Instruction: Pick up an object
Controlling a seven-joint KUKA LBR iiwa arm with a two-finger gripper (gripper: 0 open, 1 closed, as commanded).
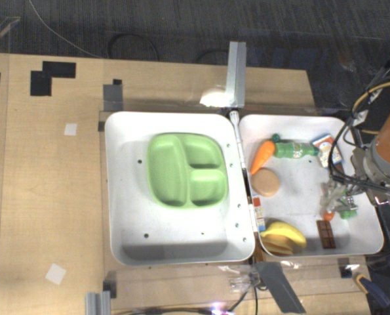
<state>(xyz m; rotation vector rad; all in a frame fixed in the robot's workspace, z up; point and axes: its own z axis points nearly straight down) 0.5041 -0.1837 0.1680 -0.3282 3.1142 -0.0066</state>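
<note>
Where the bench [44,195] runs bare wood on the left, the first white bin [126,241] follows, holding a green divided tray [185,169] near its centre, lying flat. The second bin [299,125] sits just beside it, sharing the middle rim. Inside it, from the left: a carrot [263,156] tilted toward the back, a round tan item [267,182] just below it, and a banana [283,236] in the front corner. A green bottle [294,151] lies on its side behind them, and a small brown bar [325,234] rests toward the front right. The gripper [336,201] hangs low over the bin's right side, just behind the brown bar; the view there is cluttered with cables, so whether the claw is released or clenched cannot be told.
</note>
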